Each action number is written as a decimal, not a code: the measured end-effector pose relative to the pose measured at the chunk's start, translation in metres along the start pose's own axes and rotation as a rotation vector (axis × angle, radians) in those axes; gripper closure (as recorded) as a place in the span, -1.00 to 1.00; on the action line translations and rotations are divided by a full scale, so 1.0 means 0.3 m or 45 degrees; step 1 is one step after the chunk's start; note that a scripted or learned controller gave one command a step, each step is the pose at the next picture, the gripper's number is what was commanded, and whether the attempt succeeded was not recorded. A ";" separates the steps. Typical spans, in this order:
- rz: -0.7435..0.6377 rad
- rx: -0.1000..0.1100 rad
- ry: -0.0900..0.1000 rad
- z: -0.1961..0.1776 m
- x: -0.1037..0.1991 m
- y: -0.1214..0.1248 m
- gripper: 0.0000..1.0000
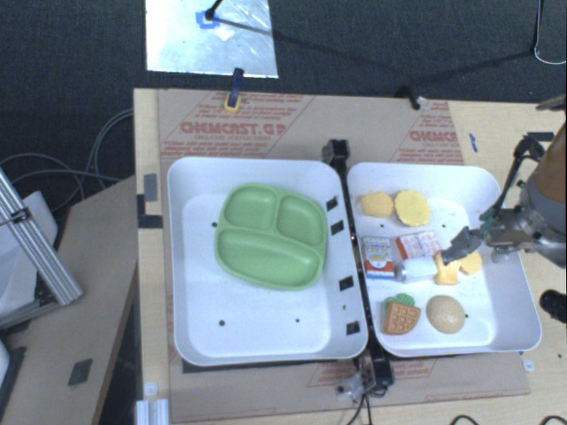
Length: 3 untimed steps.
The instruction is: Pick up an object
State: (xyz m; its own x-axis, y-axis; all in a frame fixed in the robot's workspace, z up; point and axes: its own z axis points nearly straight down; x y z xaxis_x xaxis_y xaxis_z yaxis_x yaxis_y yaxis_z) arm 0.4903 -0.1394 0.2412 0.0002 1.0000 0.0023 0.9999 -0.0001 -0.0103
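Hovering low over the right bin (509,321), the claw (461,244) sits right at a yellow piece (450,271); can't tell if it's spread or pinched. Stuff's crowded: a small carton (378,257) and a packet (417,243) lie just beside it, so I'd guess a nudge or a double grab. Waffle (400,316) and bun (446,313) are nearer the front.

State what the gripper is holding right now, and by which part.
Cannot be told. The gripper sits low over the yellow piece in the right bin, but nothing is clearly seen between its fingers.
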 end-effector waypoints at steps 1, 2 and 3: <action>-0.005 -0.015 -0.003 -0.019 0.002 0.008 -1.00; -0.002 -0.011 -0.002 0.125 0.016 0.023 -1.00; -0.001 -0.011 -0.001 0.263 0.014 0.022 -1.00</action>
State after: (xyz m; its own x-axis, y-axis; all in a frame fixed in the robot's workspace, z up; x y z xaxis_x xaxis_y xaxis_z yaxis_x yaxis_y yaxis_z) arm 0.4960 -0.1351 0.1622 -0.0009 1.0000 0.0012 1.0000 0.0009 -0.0016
